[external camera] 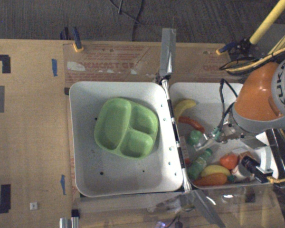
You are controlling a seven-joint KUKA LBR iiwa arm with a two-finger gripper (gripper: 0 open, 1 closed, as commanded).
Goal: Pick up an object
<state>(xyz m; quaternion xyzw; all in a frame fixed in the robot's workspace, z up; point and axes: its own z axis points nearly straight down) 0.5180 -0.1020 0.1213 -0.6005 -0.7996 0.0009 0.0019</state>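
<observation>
camera view:
arm: grey arm with orange band (pixel 256 99), reaching in from the right, over the right bin (pixel 206 91)
gripper: gripper (pixel 205 144) low in the right bin, just beside a green round item (pixel 195 137)
claw state: cannot tell, tips too small and cluttered to read
held: nothing visibly held
step: judged as approach/descent toward a pick, grasp not yet confirmed
target guess: green round item or the green bottle (pixel 199 164) just below the gripper; which one, unclear
target location: right bin, left half, close to the divider wall
other right-bin items: yellow banana (pixel 184 106) at top, red pepper (pixel 191 123) below it, yellow piece (pixel 214 169), orange carrot-like piece (pixel 211 179), red-orange round item (pixel 229 161), all crowded at the bottom
long axis: green bottle runs diagonally, upper right to lower left; cap end seems to point up-right toward the gripper, uncertain
green round item: no clear long axis
left bin: left bin (pixel 80 141) holds a green divided plate (pixel 127 128), well apart from the gripper
next move: likely needs centring over one item, then closing; neighbours touching could get nudged
</observation>
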